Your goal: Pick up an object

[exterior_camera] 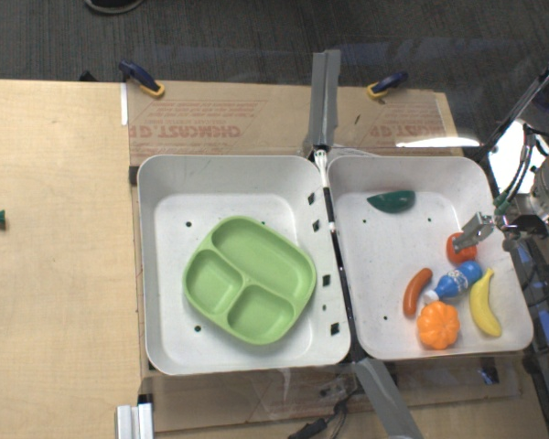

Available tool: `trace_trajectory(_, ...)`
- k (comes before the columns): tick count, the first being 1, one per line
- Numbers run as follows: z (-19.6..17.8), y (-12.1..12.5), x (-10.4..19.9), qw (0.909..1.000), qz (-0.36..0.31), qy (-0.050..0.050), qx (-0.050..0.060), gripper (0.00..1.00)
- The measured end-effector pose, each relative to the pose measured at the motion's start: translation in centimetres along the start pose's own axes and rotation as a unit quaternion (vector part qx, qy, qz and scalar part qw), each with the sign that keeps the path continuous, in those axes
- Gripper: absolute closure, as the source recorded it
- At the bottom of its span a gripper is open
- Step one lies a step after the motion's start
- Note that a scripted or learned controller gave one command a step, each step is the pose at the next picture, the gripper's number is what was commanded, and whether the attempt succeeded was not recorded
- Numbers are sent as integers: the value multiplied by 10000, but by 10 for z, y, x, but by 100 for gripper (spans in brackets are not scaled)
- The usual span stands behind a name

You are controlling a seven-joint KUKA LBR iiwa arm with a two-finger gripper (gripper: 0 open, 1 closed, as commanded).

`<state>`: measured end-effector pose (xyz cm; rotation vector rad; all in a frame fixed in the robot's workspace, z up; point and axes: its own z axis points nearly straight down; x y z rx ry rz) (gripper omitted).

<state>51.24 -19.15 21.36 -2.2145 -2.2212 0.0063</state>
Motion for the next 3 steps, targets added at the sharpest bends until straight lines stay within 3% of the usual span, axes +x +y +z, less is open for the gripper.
trace_trajectory(1,125,-5,76,10000,11,-2,-8,0)
trace_trajectory(2,120,-5,76,10000,27,2,18,100)
trace_trajectory(3,25,-8,140,10000,5,-10,-3,100)
